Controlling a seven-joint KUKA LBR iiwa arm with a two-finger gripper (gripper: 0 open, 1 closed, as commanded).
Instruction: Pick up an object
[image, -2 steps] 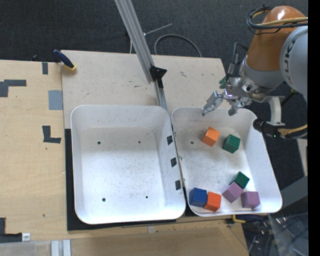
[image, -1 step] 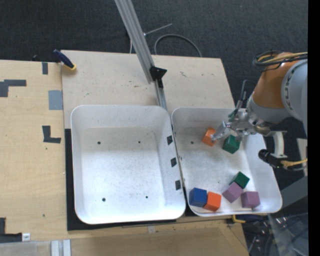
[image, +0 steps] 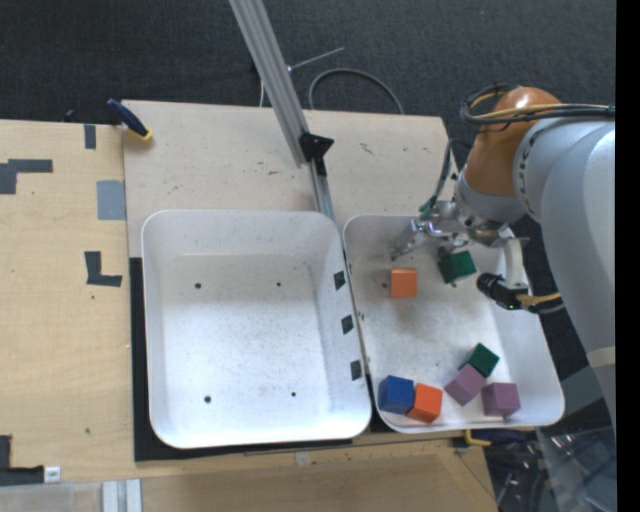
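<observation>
The right bin (image: 436, 322) holds several small blocks. An orange cube (image: 403, 283) lies near its upper left. Just to that cube's right is a dark green cube (image: 458, 266). Along the bin's front lie a blue cube (image: 397, 393), a second orange cube (image: 427, 402), two purple cubes (image: 465, 384) (image: 500, 398) and another green cube (image: 483, 359). My gripper (image: 428, 232) hangs over the bin's back part, just above and between the upper orange cube and the dark green cube. I see no block in it.
The left bin (image: 240, 330) stands beside the right one, with black clips on the shared wall. A slanted metal rail (image: 285, 95) crosses the bench behind the bins. A cable loop (image: 350, 85) lies at the back. The arm's body (image: 560, 190) covers the right side.
</observation>
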